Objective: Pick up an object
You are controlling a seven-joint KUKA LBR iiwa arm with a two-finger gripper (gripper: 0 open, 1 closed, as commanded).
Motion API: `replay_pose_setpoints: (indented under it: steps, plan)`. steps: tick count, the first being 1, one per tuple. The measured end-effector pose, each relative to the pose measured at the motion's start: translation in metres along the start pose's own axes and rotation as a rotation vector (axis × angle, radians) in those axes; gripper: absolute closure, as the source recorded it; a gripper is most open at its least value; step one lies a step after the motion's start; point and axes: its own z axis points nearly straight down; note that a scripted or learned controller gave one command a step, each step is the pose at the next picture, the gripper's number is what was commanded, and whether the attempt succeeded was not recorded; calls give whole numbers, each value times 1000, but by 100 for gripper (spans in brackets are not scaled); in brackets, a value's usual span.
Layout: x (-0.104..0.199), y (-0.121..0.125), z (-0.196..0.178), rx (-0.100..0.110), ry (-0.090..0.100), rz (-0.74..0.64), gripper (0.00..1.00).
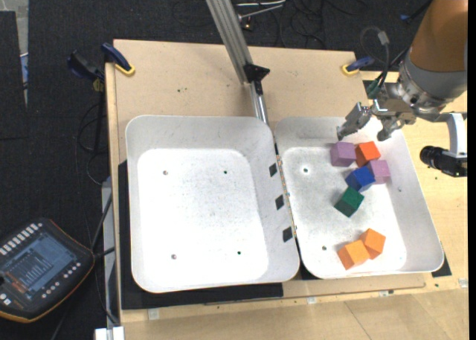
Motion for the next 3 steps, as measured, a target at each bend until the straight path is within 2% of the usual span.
replay_pose_setpoints:
  steps: [1,2,3]
  plan:
    - [0,1,-3,-5,-1,0,0]
    - [2,-3,61,2,0,2,0]
    - [4,-7,105,1,0,2,0]
